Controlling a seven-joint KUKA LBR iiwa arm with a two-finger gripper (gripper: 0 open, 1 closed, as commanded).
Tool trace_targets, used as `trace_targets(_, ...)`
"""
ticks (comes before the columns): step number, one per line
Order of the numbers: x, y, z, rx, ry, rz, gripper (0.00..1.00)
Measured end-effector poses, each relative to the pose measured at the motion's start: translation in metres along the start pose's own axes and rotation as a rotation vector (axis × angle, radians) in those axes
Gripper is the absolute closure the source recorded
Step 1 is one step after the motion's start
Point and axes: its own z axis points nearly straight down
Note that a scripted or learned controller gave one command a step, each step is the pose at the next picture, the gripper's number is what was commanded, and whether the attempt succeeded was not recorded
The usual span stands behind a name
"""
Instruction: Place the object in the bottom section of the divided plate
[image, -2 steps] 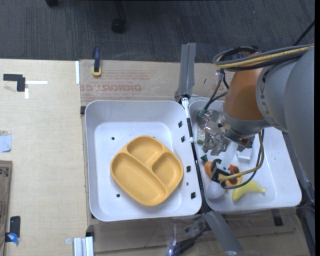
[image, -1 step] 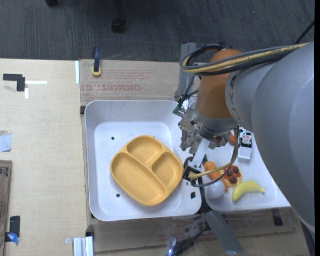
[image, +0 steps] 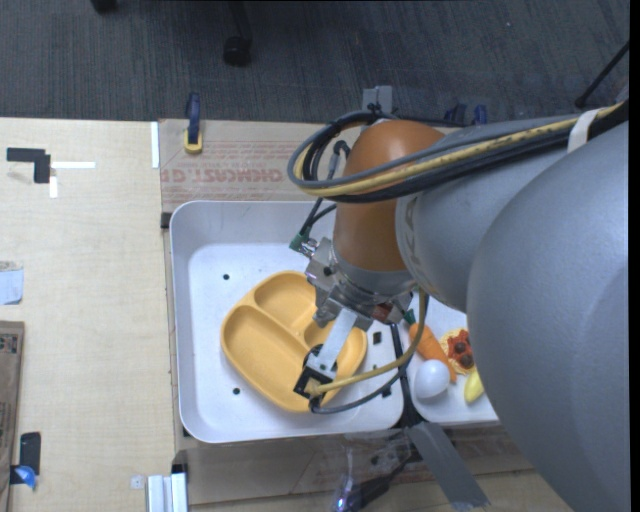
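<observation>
Sitting in one bin (image: 203, 300) is the divided plate (image: 256, 342).

The grey arm (image: 520, 250) — itself cut off at the right and bottom edges — covers the right side of the yellow divided plate (image: 255, 340) and most of the right bin (image: 445, 410), where a white ball (image: 432, 378), an orange piece (image: 430, 345) and a yellow piece (image: 473, 388) peek out, too crowded to identify.

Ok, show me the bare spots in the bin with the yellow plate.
Bare floor lies between the plate and the bin's left wall, and above the plate toward the top wall. Crowded: the plate's right side under the arm, and the egg and orange toy beyond.
</observation>
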Motion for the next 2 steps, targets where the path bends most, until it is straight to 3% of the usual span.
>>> trace_targets(1,0.032,-0.037,0.124,-0.001,0.004,0.071,1.00)
trace_targets(2,0.050,-0.050,0.088,-0.001,-0.001,0.254,1.00)
